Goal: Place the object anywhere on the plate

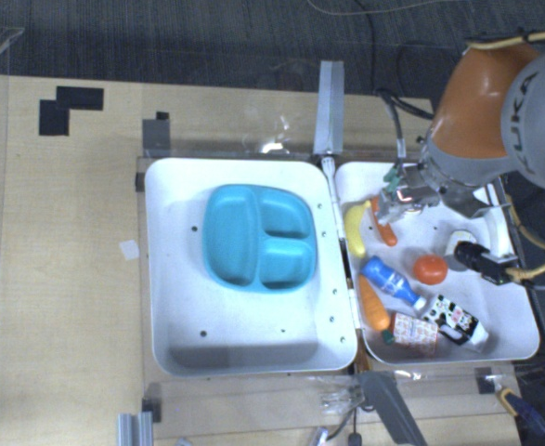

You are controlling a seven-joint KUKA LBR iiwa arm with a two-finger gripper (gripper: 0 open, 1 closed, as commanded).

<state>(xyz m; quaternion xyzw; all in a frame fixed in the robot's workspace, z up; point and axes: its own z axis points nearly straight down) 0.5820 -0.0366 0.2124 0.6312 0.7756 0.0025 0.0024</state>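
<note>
Hovering low over the far-left part of the right bin [523, 337], my claw [395, 199] hangs just above the upper end of a small carrot [384, 229]; I cannot tell from this slanted view whether it is spread or closed, and nothing shows plainly gripped in it. My arm [495, 110], grey with its orange band, comes in over the far right corner of the tabletop [58, 277].

Starting at the near edge of the right bin: a red-patterned packet [415, 333] lies by the near wall, and just right of it a black-and-white carton [457, 320] lies tilted. A larger orange carrot [374, 307] lies along the bin's left wall, near its near-left corner. Just beyond it a blue bottle [392, 283] lies on its side, slanting toward the middle. A round red-orange fruit, perhaps a tomato [430, 268], sits close to the bottle's right end. Farther back, a yellow banana [355, 229] lies along the left wall, with the small carrot just beside it on the right.

The left bin [175, 333] holds the blue divided plate [257, 236], which lies in its middle, nearer the far wall, with two small compartments on its right side and one large one on its left. All the loose objects are in the right bin, apart from the plate.
</note>
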